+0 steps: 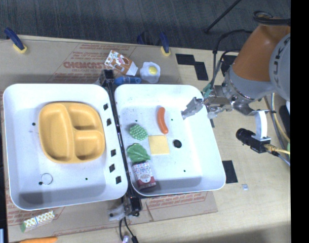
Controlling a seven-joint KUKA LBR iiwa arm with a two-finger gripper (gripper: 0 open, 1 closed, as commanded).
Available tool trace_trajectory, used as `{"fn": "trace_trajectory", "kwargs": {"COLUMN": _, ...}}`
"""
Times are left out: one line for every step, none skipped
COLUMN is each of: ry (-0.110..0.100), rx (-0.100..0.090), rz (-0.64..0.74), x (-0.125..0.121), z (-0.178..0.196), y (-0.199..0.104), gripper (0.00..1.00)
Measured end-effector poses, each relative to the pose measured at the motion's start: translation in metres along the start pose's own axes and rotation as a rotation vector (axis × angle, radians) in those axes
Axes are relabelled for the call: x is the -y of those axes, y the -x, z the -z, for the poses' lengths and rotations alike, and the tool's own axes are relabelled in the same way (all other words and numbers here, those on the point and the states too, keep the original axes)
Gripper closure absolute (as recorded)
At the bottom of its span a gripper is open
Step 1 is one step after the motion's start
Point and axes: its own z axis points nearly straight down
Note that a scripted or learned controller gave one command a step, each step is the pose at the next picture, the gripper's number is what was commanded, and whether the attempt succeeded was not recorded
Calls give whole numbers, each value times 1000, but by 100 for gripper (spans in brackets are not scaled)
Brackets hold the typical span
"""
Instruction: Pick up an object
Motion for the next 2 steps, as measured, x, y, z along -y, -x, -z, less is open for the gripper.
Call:
{"fn": "trace_trajectory", "kwargs": {"ry": 11, "rx": 0, "rz": -167, "x": -40, "z": -161, "y": 16, "gripper": 0}}
{"fn": "trace_trajectory", "kwargs": {"ry": 2, "rx": -1, "rz": -53, "x": -62, "z": -166, "y": -50, "gripper": 0}}
